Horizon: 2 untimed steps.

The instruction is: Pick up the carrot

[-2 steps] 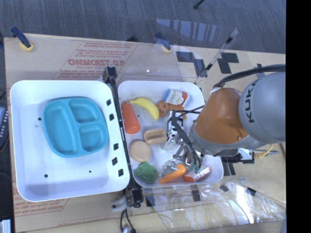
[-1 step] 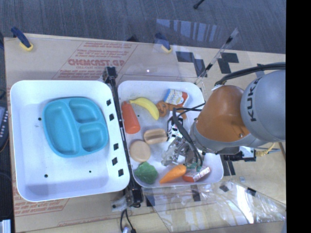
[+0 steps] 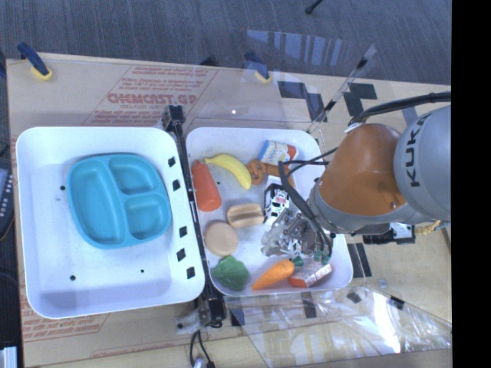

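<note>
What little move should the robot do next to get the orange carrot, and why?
Probably a short shift toward the bin's near edge, then straight down. The metal two-finger gripper hovers just above the small orange carrot with green top, which lies at a slant in the right white bin, next to the green broccoli. Nothing shows between its fingers yet, so centring over it comes first.

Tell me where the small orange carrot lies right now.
The small orange carrot lies in the right white bin, near its front edge, between the green broccoli and a red-and-white packet, just below the gripper.
</note>
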### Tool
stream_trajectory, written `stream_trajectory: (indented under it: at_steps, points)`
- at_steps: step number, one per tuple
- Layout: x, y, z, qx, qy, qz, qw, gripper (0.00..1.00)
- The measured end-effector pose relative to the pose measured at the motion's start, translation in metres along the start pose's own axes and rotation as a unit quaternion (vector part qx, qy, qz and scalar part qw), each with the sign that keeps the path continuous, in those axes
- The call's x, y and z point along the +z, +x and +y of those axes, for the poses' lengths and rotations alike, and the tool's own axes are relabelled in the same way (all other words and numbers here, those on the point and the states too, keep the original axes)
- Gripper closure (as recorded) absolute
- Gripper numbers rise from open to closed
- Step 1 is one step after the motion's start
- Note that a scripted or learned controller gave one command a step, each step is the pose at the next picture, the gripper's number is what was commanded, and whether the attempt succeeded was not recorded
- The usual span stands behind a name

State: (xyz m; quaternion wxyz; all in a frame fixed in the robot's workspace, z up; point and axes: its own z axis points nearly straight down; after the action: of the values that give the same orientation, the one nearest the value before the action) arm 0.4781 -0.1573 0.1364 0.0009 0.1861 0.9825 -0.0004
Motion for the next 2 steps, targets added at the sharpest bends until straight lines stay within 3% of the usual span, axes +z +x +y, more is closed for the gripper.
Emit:
stream_trajectory:
  at_steps: [1, 2]
  points:
    - [-0.0182, 0.0045, 0.0111, 0.102, 0.0, 0.0, 0.9948, 1.0]
    - [-0.0181, 0.0045, 0.0108, 0.102, 0.0, 0.0, 0.9948, 0.0]
